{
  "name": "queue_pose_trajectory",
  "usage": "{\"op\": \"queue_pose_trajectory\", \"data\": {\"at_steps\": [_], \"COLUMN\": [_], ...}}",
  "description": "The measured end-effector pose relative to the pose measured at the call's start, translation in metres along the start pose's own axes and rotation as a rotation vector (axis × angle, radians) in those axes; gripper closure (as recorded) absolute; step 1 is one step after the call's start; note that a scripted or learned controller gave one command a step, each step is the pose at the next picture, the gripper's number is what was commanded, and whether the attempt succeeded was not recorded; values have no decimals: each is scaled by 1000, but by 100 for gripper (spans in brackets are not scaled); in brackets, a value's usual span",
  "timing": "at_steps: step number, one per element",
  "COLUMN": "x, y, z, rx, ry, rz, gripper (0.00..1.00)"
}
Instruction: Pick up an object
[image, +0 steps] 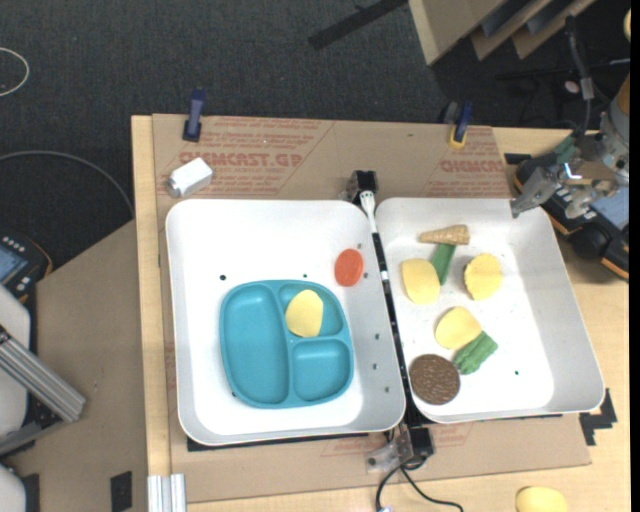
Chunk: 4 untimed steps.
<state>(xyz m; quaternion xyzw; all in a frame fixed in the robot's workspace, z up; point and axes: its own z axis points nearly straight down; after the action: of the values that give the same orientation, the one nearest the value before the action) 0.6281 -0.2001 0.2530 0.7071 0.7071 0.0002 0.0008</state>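
Note:
The right bin (565, 300) holds a tan cone (445, 236), a green piece (442, 262), three yellow pieces (421, 281) (483, 276) (457, 326), a second green piece (476, 352) and a brown round cookie (435, 379). In the left bin (200, 250) lies a teal divided plate (255, 350) with a yellow piece (304, 313) in its far right compartment. An orange-red round piece (348, 267) sits beside the plate. My gripper (538, 188) hovers over the far right corner of the right bin, apart from every object, with nothing seen in it.
A small white block (190, 177) lies on the cardboard behind the left bin. Blue clamps (194, 104) (460, 122) grip the far edge of the board. A black divider (372, 235) runs between the bins. A yellow object (540, 498) lies at the near right.

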Motion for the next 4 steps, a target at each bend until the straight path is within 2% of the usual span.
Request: {"op": "queue_pose_trajectory", "data": {"at_steps": [1, 2, 3, 4], "x": [92, 17, 114, 102], "y": [-75, -78, -108, -128], "z": [89, -50, -2, -211], "rx": [16, -14, 9, -21], "ry": [9, -8, 6, -3], "rz": [-6, 6, -9, -1], "gripper": [0, 0, 0, 0]}}
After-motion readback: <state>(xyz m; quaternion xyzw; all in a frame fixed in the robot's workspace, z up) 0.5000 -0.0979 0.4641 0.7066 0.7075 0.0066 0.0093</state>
